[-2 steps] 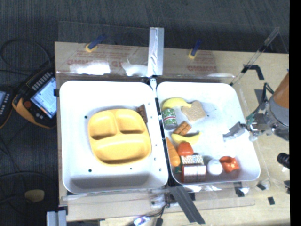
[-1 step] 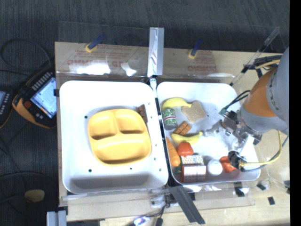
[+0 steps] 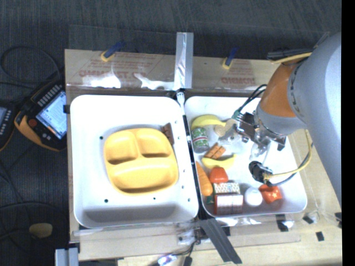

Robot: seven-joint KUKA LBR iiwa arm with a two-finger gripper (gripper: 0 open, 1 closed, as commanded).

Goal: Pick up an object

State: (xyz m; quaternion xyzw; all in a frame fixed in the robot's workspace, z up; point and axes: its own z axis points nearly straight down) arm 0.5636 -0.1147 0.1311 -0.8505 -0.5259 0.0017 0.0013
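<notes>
The right bin [image 3: 297,204] holds several toy foods. A yellow banana [image 3: 206,120] lies at its far left, with a green jar [image 3: 199,138] just below it. Further down come a small orange piece [image 3: 217,151], a second yellow banana [image 3: 217,161], a red tomato [image 3: 218,175] and a carrot [image 3: 204,183]. Near the front edge are a small box [image 3: 227,188], a brown can [image 3: 228,203], a white egg [image 3: 253,197] and a red fruit [image 3: 270,193]. My gripper [image 3: 237,131] hangs low over the upper middle of this bin, just right of the top banana.
The left bin [image 3: 83,148] holds a yellow divided tray [image 3: 141,159] with a small brown piece [image 3: 167,131] at its upper right corner. A black cable loop [image 3: 257,170] dangles from the wrist over the right bin. A handheld controller [image 3: 47,118] lies left of the bench.
</notes>
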